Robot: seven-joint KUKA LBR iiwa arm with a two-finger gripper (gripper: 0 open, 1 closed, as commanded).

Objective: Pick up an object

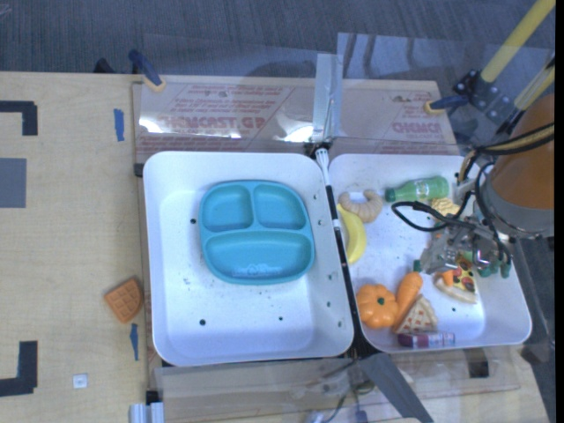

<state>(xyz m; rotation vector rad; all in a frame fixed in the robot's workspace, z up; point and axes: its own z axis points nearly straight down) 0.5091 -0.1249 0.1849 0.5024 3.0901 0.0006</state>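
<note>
My gripper (451,258) hangs low over the right bin (511,324), open, with nothing seen between its fingers. Right beside it, toward the bin's right wall, lies a toy pizza slice (460,284). An orange carrot (408,290) and a pumpkin (377,306) lie just left of and below it. A green bottle (418,189) rests near the bin's far wall, with a yellow banana (354,236) and a tan ginger-like piece (363,204) at the left wall. A sandwich wedge (419,315) and a purple-capped tube (426,339) sit at the near edge.
The left bin (167,263) holds a blue divided plate (256,232). A small waffle-like toy (124,299) lies on the wooden bench outside the bins. A black cable (423,218) loops from the arm over the right bin.
</note>
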